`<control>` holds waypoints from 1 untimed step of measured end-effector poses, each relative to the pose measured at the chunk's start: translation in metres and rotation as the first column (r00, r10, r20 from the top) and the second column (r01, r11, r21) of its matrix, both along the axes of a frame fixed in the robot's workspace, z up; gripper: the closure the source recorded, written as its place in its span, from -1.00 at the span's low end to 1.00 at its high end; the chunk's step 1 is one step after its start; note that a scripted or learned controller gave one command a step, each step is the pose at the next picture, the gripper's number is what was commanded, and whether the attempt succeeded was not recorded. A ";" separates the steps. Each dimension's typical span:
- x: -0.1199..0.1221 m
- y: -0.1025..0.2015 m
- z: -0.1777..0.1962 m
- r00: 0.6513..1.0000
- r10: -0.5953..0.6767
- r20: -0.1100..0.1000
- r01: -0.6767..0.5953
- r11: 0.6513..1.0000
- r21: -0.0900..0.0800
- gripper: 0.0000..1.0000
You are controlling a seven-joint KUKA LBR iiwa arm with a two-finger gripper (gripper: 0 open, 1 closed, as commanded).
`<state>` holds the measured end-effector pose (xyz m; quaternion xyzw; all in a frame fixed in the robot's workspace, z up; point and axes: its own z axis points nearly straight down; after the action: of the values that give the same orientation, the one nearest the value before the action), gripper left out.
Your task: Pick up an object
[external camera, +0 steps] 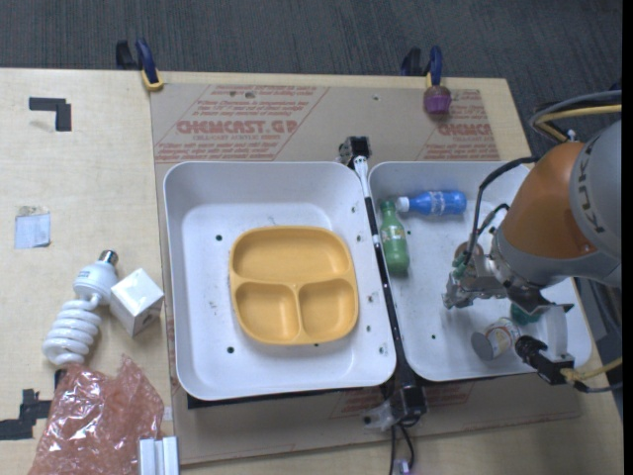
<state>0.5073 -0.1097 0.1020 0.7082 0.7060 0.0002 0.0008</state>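
Across the tabletop (89,166) two white bins sit side by side: the left bin (188,265) carries a yellow divided plate (294,285), while over the right bin (425,349) hangs the grey arm (554,216) with its orange band, its gripper (463,290) low over the bin floor, and whether the fingers are apart or together I cannot tell. Within that right bin a green bottle (394,237) lies along the left wall, a blue bottle (432,203) lies near the back wall, and a small grey cup (493,341) rests on its side just beside the gripper
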 end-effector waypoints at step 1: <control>0.069 0.065 0.090 1.000 0.005 -0.001 -0.005 1.000 0.000 1.00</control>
<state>0.5759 -0.0444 0.1924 0.7063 0.7079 -0.0002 0.0006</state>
